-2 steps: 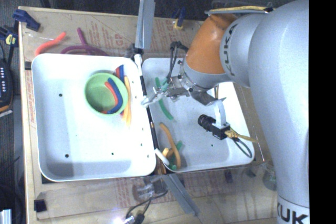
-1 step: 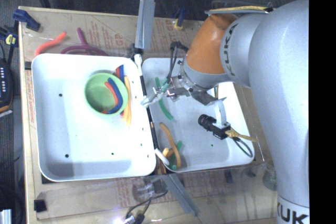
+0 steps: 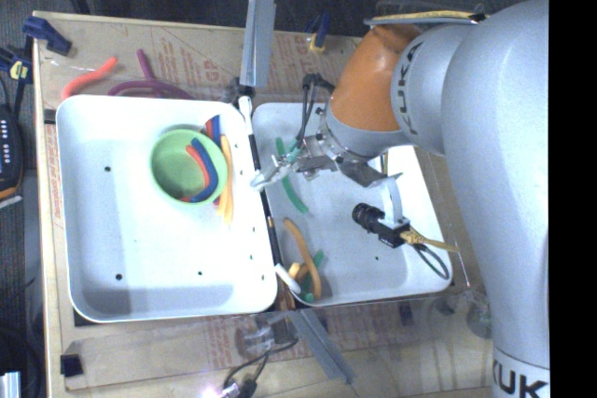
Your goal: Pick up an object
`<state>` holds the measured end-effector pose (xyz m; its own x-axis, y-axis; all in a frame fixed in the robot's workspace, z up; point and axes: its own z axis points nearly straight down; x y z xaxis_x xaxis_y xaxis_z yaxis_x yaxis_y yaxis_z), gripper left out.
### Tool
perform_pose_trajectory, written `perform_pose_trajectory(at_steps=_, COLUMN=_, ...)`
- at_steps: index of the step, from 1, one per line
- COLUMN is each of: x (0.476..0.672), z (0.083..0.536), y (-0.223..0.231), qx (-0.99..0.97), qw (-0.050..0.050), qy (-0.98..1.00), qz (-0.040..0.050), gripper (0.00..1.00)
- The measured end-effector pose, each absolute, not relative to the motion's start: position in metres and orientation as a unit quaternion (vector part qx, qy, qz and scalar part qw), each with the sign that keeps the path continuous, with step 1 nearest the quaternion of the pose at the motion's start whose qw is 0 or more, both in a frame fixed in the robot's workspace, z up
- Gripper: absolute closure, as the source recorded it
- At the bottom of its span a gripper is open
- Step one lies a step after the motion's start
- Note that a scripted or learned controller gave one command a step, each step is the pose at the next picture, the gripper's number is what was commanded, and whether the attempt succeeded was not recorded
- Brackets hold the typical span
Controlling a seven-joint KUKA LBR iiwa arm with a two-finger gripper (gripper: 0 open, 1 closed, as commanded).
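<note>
since nothing sits between the fingers, the pick isn't done yet: closing on something and lifting are still to do. taking the divider [image 3: 261,200] between the two bins as landmark: nearest the camera, just right of its lower end, an orange curved strip [image 3: 303,254] lies beside a small green bit. further up, the gripper [image 3: 269,172] hangs right at the divider; can't tell how wide it's open. a green strip [image 3: 296,198], thin and slightly bent, lies flat just right of it, the likely target. left of the divider, a green bowl [image 3: 185,165] holds coloured strips.
</note>
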<state>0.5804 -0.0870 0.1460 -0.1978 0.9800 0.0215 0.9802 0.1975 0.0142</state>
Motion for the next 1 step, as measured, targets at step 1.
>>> perform_pose_trajectory(at_steps=1, x=0.5808, z=0.146, y=-0.0873, qx=-0.627, qw=0.003, qy=-0.779, qz=-0.0123, gripper=0.0)
